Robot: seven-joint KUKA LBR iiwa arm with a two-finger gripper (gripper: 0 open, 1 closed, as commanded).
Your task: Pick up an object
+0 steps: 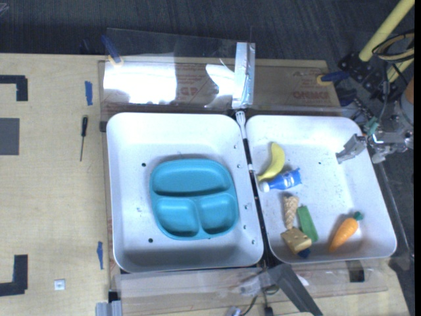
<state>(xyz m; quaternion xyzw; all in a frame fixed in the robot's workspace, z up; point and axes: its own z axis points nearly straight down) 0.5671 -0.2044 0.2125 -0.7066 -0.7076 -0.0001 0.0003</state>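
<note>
Faint red print on the cardboard [197,84] behind the bins, too washed out by glare to read; another red word near its right end, also unreadable. No legible brand on any toy.

Gripper [358,145] sits at the upper right edge of the right bin [329,127], above its rim. Cannot tell how it is set; nothing seen held in it.

All pickable things lie left of and below the gripper, in the right bin. Banana [273,160] is nearest at about gripper height, well to its left, by the bin's left wall. Blue bottle [283,181] just below the banana, touching or almost. Tan ridged piece [290,209] below the bottle. Green piece [306,221] just right of that, tilted. Tan block [296,240] at the bottom, touching the green piece's lower end. Carrot [345,232] lower down, almost under the gripper, apart from the rest, near the bin's front wall.

Left bin [131,137], far left of the gripper, holds a blue divided tray [194,197]. A screwdriver [83,133] lies on the bench beyond it.
</note>
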